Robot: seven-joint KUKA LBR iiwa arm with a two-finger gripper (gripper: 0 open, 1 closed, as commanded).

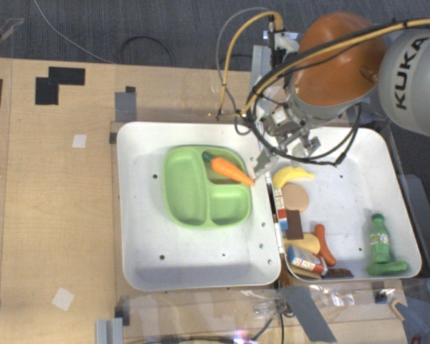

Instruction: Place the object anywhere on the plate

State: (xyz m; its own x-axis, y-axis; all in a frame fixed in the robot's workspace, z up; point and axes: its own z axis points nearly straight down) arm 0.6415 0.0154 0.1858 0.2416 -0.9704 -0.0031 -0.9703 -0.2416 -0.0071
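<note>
Two white bins side by side on the bench. Left bin holds a green plate with dividers, three sections. Carrot lies on the plate, in its upper right section, orange body tilted, green top pointing up-left, tip reaching the plate's right rim. Right of that, my pincer hangs over the wall between the bins, near the top left corner of the right bin; cables and wrist block the tips, so I cannot tell if it is spread or pressed together. Just below it in the right bin: banana, then a tan round piece, a dark brown block, a sausage, small packages at the bottom. Far right, green bottle lying near the bin's lower right corner, well apart from the rest.
</note>
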